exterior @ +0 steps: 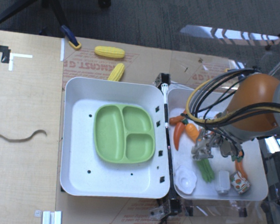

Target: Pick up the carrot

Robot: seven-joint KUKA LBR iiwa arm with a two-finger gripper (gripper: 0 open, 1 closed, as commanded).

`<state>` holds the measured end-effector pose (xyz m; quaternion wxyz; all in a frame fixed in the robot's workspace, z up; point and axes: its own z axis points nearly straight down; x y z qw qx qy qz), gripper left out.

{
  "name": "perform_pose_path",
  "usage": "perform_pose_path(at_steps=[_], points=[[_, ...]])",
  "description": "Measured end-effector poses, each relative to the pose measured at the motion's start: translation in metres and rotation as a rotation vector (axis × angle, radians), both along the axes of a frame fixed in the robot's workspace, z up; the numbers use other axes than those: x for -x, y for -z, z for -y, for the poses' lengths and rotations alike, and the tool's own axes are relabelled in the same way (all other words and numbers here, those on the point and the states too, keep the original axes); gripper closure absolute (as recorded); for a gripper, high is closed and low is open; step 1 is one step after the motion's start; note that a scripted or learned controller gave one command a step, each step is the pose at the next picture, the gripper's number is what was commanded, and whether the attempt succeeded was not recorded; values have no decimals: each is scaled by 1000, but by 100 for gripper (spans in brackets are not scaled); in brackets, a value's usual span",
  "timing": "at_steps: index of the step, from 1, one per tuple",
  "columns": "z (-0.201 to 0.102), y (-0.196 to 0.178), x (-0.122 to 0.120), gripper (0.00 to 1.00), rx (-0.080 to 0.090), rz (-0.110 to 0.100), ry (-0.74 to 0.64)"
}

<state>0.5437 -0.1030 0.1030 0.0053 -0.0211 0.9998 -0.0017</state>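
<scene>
Carrot [191, 131] is lying just up and left of the gripper [201, 150], untouched, beside a red pepper [178, 135]. Whether the gripper is wide or narrow, I cannot tell; it is hanging just above a green vegetable [205, 169].

Carrot [192, 131], short orange toy piece, lying tilted in the right bin's upper-left area, at two o'clock of a red-orange pepper
</scene>
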Motion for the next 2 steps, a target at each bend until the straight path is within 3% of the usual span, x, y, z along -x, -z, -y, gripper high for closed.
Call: perform_pose_path(at_steps=[1,2], points=[[0,0,0,0,0,0,0],[0,-10,-2,100,2,6,-1]])
